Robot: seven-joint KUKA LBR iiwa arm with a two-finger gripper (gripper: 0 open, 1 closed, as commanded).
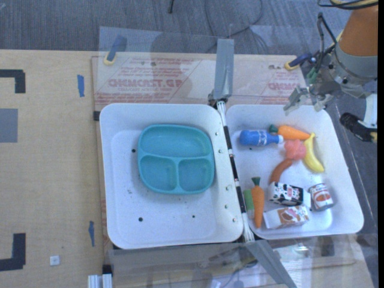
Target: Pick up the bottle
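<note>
A small blue bottle [259, 138] lies on its side in the right-hand white bin [345, 161], near the bin's upper left corner. Its body is bright blue with a pale label patch (print too small to read), and its white neck and cap point to the right. The cap end touches, or nearly touches, an orange toy carrot [293, 132] lying just beside it.
</note>
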